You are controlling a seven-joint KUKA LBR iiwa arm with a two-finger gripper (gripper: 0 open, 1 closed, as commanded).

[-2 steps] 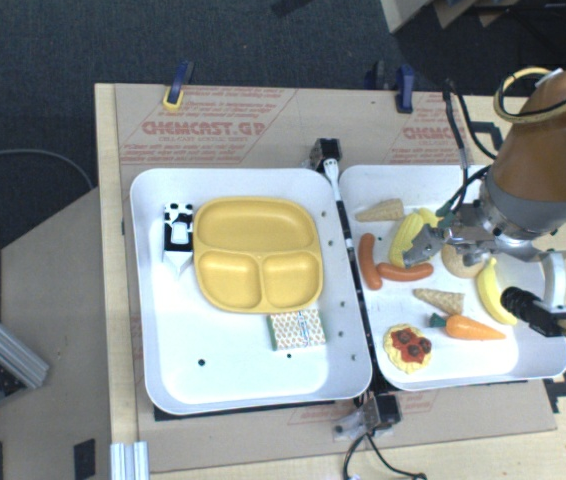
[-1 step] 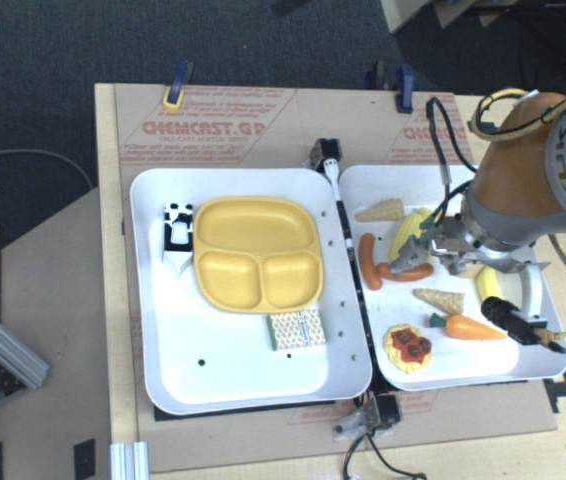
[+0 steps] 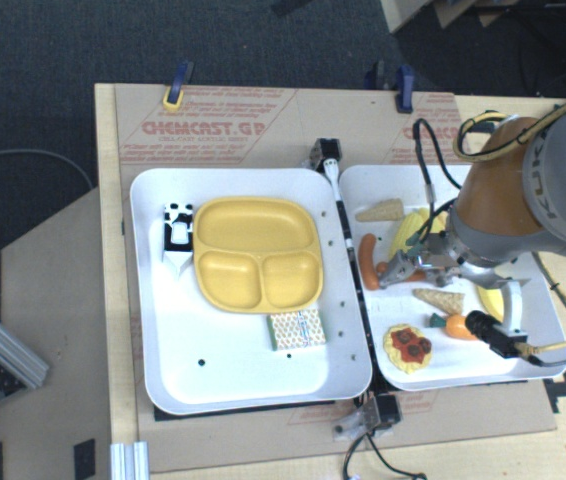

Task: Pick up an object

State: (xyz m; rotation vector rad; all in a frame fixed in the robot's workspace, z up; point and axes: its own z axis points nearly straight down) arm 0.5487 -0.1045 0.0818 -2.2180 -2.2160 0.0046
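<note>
- Dark carpet is surrounding a board-topped bench, where red printing is showing across the top; it seems to read "CHEMCAST GP", with the smaller lines under it too faint to make out.
- Two clamps, one yellow and one blue, are gripping the board's far edge.
- Coming in from the right, the grey arm is bending down over the right bin, its orange band sitting above the wrist.
- Pointing toward the bins' shared wall, the pincer is hanging low over the toy food; whether it is open or closed I cannot tell, and nothing is visibly caught in it.
- Just left of the pincer a red sausage is lying along the bin wall.
- Beyond the pincer a tan wedge and a yellow banana are lying; on the near side a small pizza, a tan slice and an orange carrot are resting.
- Well to the pincer's left, in the left bin, a yellow divided plate is sitting with a black-and-white item at its far side and a patterned packet touching its near edge; any print on either is unreadable.
</note>
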